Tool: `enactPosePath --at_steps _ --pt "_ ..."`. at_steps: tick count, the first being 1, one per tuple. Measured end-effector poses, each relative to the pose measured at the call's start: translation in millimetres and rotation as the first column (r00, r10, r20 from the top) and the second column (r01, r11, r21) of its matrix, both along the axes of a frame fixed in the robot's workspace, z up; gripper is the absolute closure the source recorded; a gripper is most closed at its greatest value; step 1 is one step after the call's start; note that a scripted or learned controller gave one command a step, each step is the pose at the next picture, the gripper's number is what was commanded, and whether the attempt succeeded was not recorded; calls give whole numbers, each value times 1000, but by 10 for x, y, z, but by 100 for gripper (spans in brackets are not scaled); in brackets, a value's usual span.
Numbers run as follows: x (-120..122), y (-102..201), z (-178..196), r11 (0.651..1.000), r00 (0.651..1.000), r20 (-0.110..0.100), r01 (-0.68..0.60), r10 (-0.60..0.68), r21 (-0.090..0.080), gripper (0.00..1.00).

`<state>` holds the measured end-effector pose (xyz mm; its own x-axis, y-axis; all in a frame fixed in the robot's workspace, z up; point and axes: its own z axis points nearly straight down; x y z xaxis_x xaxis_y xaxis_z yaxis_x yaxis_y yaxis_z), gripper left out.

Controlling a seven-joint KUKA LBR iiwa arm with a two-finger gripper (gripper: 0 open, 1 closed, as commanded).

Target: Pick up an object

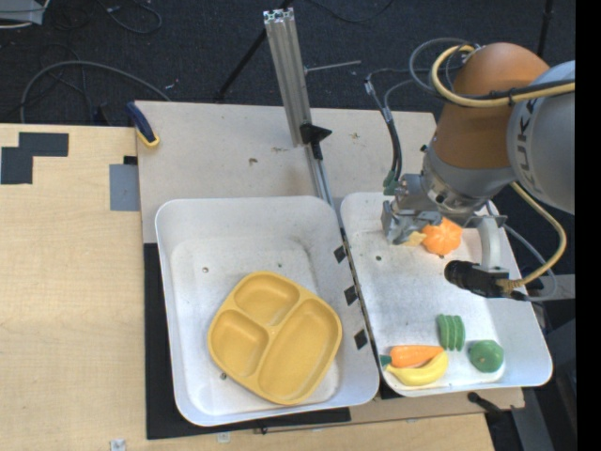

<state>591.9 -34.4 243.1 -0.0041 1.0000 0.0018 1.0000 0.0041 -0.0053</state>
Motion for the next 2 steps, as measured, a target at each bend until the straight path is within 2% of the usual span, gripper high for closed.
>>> enactPosePath --at_steps 1,2 --pt "-90 534 56 1000 1000 1 -1 1 0 100" --pt "-192 941 0 1000 1000 0 0 0 -1 100"
